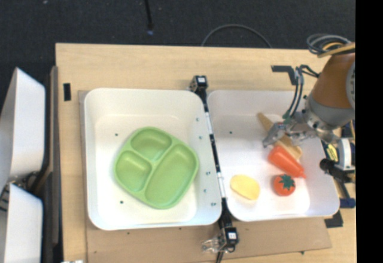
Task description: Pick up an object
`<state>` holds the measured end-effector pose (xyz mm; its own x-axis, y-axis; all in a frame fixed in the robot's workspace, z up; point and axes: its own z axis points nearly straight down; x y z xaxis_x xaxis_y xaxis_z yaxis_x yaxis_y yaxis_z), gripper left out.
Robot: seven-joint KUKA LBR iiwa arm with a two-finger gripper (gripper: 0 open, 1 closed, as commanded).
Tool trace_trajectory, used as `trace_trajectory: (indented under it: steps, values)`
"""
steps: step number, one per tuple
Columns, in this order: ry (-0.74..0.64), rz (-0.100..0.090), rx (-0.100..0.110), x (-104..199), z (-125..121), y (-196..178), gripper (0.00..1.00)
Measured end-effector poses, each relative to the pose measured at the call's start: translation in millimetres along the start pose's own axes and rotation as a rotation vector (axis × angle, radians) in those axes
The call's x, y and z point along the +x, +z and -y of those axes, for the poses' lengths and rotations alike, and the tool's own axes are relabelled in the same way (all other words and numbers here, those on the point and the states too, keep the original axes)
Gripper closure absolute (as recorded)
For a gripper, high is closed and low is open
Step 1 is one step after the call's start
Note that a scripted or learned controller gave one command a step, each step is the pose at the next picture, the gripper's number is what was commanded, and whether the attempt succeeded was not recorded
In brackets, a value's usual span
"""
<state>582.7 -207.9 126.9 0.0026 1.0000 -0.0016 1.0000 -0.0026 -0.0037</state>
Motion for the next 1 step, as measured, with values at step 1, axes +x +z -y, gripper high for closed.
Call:
trace_trajectory:
  steps: [1]
  values:
    - [0.001, 0.001, -0.009, -0.8, -2.3, -15.4, 1.0]
